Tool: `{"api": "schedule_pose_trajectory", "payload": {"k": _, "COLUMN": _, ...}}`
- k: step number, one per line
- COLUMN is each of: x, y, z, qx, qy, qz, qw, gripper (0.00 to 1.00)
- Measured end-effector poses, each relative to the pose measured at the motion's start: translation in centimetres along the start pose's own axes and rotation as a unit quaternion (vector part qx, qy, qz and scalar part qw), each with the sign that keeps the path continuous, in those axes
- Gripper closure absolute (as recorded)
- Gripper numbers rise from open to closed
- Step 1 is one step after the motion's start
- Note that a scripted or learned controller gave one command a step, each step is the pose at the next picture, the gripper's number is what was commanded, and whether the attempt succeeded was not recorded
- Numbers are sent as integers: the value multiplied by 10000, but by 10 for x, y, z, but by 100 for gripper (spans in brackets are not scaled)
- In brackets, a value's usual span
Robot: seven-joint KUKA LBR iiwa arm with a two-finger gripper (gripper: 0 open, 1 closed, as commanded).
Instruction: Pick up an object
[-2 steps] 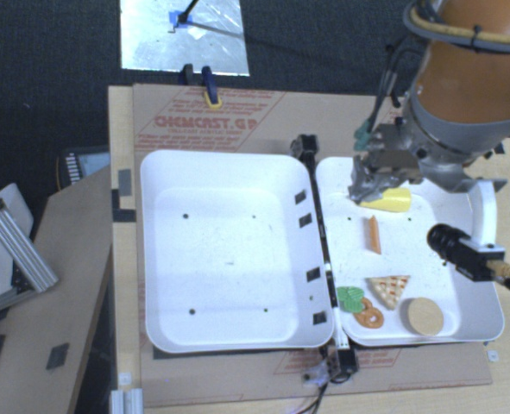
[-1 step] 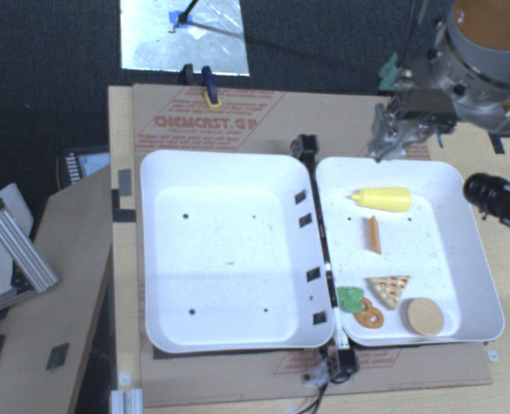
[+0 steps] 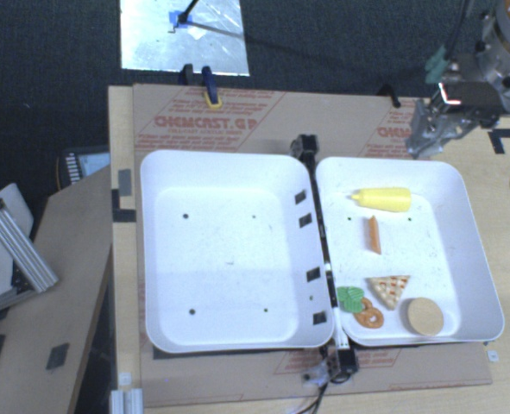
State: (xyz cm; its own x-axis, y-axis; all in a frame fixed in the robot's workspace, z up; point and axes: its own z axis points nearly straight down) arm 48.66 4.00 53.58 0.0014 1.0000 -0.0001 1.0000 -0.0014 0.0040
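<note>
Objects for picking all lie in the right bin (image 3: pixel 470 231), while the tool (image 3: pixel 427 141) hangs past that bin's far edge, over the bench (image 3: pixel 263 110), touching none of them. Whether the tool's two sides are apart or together cannot be told at this angle and blur. It hangs from the grey arm (image 3: pixel 496 50) that comes in at the far right corner of the scene.

Nearest to the tool, in the far part of the right bin, lies a yellow bottle-shaped toy (image 3: pixel 382 198) on its side, its narrow end pointing left. Just on the near side of it lies a slim orange stick (image 3: pixel 374 234), running far to near and apart from the yellow piece. Well nearer, along the bin's near edge, sit four small pieces close together: a triangular pizza-like slice (image 3: pixel 389 288), a round tan disc (image 3: pixel 425 316) just to its right and nearer, a brown pretzel (image 3: pixel 368 316) just to its left and nearer, and a green leafy piece (image 3: pixel 350 297) against the bin's left wall, touching or almost touching the pretzel.

To the left, the left bin (image 3: pixel 151 231) adjoins the right one along a dark seam with black clips. Beyond the bench's far edge, a silvery sheet (image 3: pixel 185 24) lies on the dark floor.
</note>
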Motion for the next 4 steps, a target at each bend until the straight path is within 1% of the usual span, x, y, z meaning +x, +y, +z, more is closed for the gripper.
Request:
{"api": "schedule_pose_trajectory", "payload": {"k": 1, "x": 62, "y": -1, "z": 114, "qx": 61, "qy": -3, "qz": -51, "qw": 10000, "gripper": 100}}
{"api": "schedule_pose_trajectory", "payload": {"k": 2, "x": 93, "y": 32, "z": 86, "qx": -7, "qy": 6, "qz": -33, "qw": 10000, "gripper": 100}}
{"api": "schedule_pose_trajectory", "payload": {"k": 3, "x": 94, "y": -2, "z": 86, "qx": 15, "qy": 5, "qz": -32, "qw": 10000, "gripper": 100}}
{"api": "schedule_pose_trajectory", "payload": {"k": 4, "x": 94, "y": 0, "z": 75, "qx": -4, "qy": 8, "qz": -57, "qw": 10000, "gripper": 100}}
